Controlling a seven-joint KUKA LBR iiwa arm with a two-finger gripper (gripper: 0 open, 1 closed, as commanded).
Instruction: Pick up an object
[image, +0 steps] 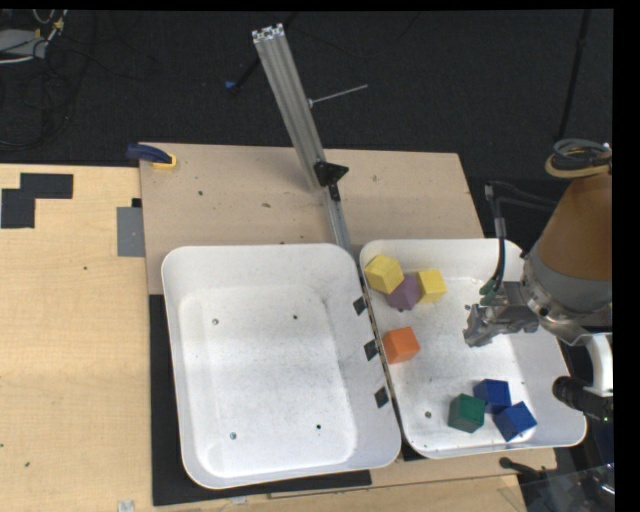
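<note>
Claw (480, 333) poised over the right bin (452, 440), finger spread impossible to tell. Orange cube (401, 344) just off to its left, blue cubes (503, 406) and green cube (466, 412) below. Risk: closing on bare floor between cubes.

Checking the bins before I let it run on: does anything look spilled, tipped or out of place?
Nothing stands out. All six blocks lie inside the right bin: two yellow and a purple bunched at the back, an orange one alone, a green and two blue at the front. The gripper hangs above bare floor.
</note>
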